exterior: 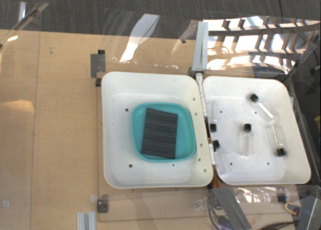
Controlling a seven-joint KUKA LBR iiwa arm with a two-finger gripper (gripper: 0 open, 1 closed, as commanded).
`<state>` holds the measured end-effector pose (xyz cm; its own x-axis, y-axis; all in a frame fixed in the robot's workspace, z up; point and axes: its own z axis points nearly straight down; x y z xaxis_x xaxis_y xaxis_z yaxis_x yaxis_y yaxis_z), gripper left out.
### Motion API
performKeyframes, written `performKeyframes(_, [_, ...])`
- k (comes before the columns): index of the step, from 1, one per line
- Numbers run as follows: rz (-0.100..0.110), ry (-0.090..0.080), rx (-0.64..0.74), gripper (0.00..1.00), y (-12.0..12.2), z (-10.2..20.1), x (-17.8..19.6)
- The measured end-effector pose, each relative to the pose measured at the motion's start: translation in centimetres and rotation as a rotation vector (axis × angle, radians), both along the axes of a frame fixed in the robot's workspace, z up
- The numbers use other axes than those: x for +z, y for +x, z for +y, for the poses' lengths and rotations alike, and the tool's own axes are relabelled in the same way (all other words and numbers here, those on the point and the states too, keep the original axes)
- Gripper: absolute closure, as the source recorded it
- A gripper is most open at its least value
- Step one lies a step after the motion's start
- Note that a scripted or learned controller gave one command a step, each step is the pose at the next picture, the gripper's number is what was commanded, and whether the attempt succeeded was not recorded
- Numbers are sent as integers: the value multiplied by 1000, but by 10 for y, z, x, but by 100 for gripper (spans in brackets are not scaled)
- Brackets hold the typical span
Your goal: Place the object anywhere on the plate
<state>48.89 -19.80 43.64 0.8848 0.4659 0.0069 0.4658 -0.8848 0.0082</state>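
A dark ribbed rectangular block (160,133) lies flat on the teal plate (186,146), roughly at its middle, slightly tilted. The plate sits in the left white bin (115,168) on the wooden surface (50,138). The hand is out of the frame, so its opening cannot be told, and nothing touches the block. In the right white bin (296,171), beside the plate's bin, lie several small clear vials with black caps (246,136), scattered and well apart from the plate.
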Motion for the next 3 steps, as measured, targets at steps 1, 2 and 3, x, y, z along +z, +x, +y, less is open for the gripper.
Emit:
performKeyframes(1, [0,2,-128,0,0,-7,0])
performKeyframes(2, [1,2,-128,0,0,-7,0])
performKeyframes(3, [1,2,-128,0,0,-7,0])
